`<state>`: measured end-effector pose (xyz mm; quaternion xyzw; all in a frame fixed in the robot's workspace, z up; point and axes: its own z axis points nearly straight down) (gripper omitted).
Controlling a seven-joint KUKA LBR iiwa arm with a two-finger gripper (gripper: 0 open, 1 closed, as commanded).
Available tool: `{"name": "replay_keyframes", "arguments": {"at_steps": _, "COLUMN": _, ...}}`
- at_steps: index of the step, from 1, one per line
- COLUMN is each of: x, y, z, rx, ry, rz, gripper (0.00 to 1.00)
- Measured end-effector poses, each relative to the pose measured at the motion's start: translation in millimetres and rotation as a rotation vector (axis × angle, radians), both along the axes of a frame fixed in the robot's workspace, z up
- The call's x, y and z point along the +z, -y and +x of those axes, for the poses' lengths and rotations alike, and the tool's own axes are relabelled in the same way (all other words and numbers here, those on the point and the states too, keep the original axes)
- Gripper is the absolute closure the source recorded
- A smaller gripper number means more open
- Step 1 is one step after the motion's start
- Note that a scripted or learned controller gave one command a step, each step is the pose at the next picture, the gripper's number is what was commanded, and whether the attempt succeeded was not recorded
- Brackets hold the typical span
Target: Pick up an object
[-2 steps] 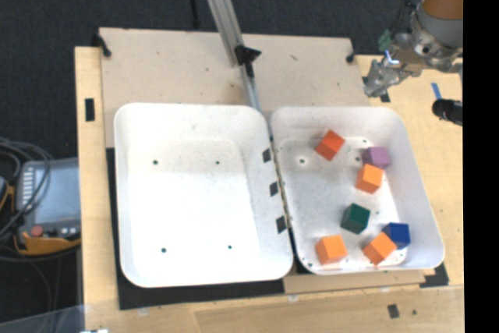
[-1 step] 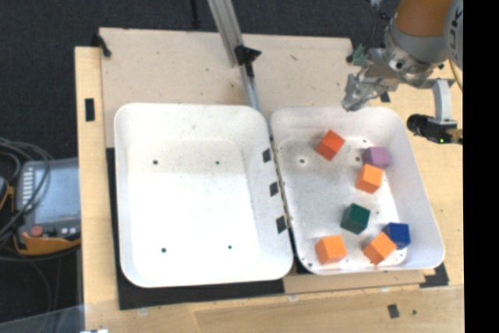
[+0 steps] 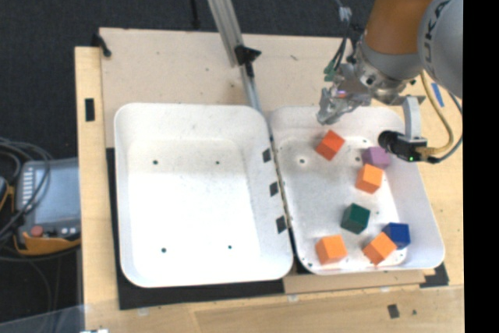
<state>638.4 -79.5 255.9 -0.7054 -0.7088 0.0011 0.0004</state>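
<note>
So the claw (image 3: pixel 330 111) hung over the back edge of the right bin (image 3: pixel 425 246), and honestly I couldn't tell how it was set. Nearest grab looked like the orange cube (image 3: pixel 330 144), just below and toward the front. The purple block (image 3: pixel 377 157) and another orange block (image 3: pixel 369 178) sat off to its right, not really blocking anything.

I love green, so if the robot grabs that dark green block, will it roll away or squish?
Probably neither. The dark green block is cube-shaped with flat faces, so it should sit still, not roll. Its sharp edges suggest it's stiff. Being small, it's likely light.
</note>
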Motion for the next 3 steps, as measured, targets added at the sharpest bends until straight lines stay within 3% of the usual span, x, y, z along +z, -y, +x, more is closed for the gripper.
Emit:
{"name": "replay_keyframes", "arguments": {"at_steps": 2, "x": 5, "y": -103, "z": -19, "rx": 0.003, "ry": 0.000, "rz": 0.003, "gripper": 1.00}}
{"name": "replay_keyframes", "arguments": {"at_steps": 3, "x": -9, "y": -144, "z": -42, "rx": 0.001, "ry": 0.000, "rz": 0.001, "gripper": 1.00}}
